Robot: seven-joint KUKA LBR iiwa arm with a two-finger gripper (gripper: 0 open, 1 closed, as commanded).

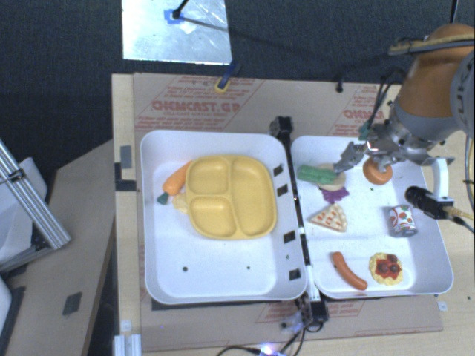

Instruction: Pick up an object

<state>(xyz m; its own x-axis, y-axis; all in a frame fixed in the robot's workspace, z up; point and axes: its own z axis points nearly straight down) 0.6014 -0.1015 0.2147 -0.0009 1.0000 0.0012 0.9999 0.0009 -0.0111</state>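
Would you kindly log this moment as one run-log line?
gripper: above right bin | nearest: green item | held: nothing seen | tray: left bin

Right bin is crowded: pickle, pizza, can, sausage; bare floor lies between pizza and can.

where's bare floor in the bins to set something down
Left bin: a bare strip along the near wall, below the yellow divided plate. Right bin: a bare patch between the pizza slice and the can. Crowded at its far end, around the gripper, green vegetable and doughnut.
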